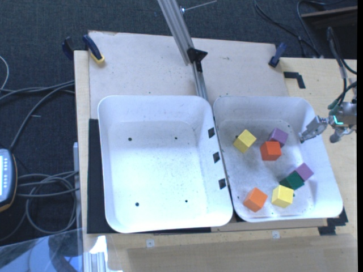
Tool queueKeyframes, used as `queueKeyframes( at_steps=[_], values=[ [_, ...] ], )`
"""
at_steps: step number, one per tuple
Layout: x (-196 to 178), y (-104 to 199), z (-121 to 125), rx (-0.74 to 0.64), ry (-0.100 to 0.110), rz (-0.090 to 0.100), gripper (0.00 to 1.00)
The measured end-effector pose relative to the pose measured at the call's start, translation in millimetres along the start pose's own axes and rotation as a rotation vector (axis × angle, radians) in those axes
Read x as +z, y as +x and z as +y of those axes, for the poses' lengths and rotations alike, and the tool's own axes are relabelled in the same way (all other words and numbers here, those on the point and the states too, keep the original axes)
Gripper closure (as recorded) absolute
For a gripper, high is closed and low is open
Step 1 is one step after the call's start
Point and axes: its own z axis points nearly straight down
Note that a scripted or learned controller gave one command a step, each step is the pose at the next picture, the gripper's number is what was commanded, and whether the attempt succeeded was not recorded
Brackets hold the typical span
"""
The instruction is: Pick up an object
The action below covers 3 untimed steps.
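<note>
Yellow clamp (94, 51) and blue clamp (277, 55) on the bench (142, 67)

My desk (147, 61): pale wood board, lightly speckled. Two shallow white bins sit directly on it, touching side by side: left bin (108, 152), right bin (323, 169). Black mat (92, 174) shows under the left bin's edge. Clamps grip the far edge: yellow-tipped (93, 49), blue (277, 54).

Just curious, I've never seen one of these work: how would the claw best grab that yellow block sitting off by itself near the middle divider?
Straight down from above, closing on two opposite flat sides of the yellow block. It likely has room all around it.
</note>
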Motion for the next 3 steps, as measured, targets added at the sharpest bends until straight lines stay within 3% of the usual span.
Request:
queueKeyframes(
  at_steps=[1, 3],
  values=[
    [-2.0, 0.2, 0.8, -0.001, -0.004, -0.001, 0.00],
    [119.9, -4.3, 6.6, 0.000, 0.003, 0.001, 0.00]
  ],
)
